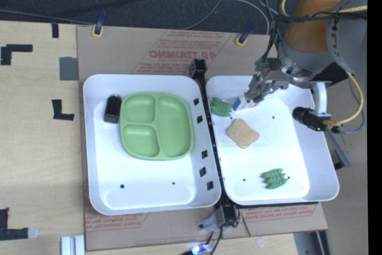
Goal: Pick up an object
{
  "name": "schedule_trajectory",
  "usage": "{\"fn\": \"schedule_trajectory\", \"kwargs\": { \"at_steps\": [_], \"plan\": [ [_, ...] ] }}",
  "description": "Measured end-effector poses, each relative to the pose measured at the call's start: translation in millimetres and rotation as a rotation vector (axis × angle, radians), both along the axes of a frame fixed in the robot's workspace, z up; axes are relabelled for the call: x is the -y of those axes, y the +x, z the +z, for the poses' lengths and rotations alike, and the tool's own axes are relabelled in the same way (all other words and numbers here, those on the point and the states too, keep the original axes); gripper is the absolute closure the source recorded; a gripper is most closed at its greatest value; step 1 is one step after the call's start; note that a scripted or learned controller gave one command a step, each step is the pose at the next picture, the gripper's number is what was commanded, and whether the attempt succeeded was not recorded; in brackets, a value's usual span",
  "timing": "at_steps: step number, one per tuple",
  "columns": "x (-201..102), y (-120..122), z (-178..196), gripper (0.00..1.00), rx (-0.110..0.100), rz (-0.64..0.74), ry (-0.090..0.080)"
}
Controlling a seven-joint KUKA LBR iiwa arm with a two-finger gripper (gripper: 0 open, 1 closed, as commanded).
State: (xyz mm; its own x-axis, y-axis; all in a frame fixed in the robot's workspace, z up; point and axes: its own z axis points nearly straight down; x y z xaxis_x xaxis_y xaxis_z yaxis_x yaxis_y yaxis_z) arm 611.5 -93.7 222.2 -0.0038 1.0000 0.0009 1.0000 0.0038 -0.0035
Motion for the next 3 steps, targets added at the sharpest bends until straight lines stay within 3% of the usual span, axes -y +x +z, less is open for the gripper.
{"fn": "schedule_trajectory", "kwargs": {
  "at_steps": [3],
  "plan": [
    [-145,-45,4,1.00,0.001,0.003,0.001]
  ]
}}
